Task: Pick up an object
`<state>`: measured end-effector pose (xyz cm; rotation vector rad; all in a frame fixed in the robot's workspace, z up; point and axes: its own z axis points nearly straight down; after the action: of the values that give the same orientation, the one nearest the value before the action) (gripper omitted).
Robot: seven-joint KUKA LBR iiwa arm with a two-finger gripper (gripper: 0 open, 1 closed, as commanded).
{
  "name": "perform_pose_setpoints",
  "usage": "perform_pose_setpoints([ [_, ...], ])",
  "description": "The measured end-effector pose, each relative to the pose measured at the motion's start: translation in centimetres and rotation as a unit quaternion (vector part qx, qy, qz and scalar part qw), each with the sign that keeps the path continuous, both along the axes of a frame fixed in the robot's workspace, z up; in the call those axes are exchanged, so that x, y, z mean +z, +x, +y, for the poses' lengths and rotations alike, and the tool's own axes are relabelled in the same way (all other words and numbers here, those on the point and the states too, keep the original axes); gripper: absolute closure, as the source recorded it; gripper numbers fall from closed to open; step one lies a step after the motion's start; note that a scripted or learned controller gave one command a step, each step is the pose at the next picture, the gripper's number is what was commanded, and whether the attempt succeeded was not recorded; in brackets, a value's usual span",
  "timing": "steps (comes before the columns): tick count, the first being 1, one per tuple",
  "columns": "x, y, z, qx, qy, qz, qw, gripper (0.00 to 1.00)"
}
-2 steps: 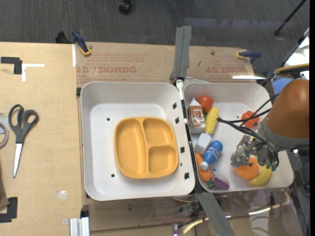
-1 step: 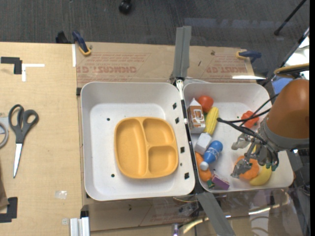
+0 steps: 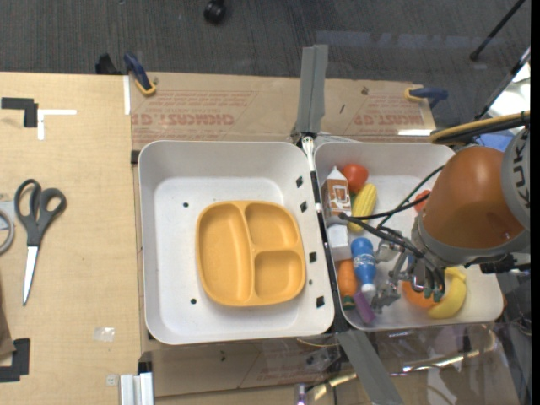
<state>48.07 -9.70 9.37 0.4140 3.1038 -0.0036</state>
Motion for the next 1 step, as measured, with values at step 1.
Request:
perform_pose_setpoints([
  [1, 9.36, 1.34, -10.68, 0.035, 0.0010, 0.003, 0.9994, 0.00],
])
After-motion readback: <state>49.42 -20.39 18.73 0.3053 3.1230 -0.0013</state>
